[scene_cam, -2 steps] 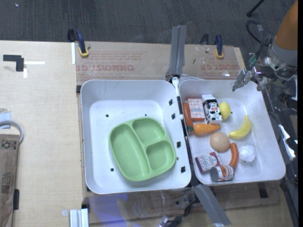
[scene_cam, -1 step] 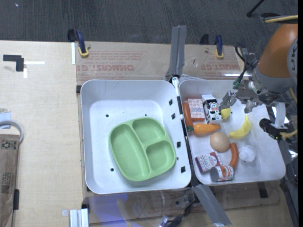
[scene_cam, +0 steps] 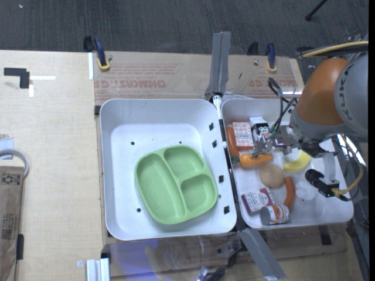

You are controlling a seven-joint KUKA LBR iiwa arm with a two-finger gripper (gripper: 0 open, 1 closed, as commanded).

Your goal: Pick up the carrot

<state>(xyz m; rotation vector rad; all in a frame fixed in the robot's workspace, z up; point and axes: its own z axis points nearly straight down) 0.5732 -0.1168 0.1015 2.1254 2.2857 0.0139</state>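
The carrot (scene_cam: 256, 161), orange and stubby, lies in the right bin (scene_cam: 328, 215) near its left wall. My gripper (scene_cam: 263, 147) hangs right over the carrot's upper side, reaching in from the right under the orange-banded wrist (scene_cam: 321, 92). Whether it touches the carrot is hard to tell from this slant.
Around the carrot lie a red sausage (scene_cam: 231, 142), a red-and-white box (scene_cam: 242, 134), a round bun (scene_cam: 271, 175), a banana (scene_cam: 297, 162), another sausage (scene_cam: 289, 192), a packet (scene_cam: 258, 199) and a can (scene_cam: 275, 214). The left bin (scene_cam: 117, 157) holds a green divided plate (scene_cam: 176, 183).
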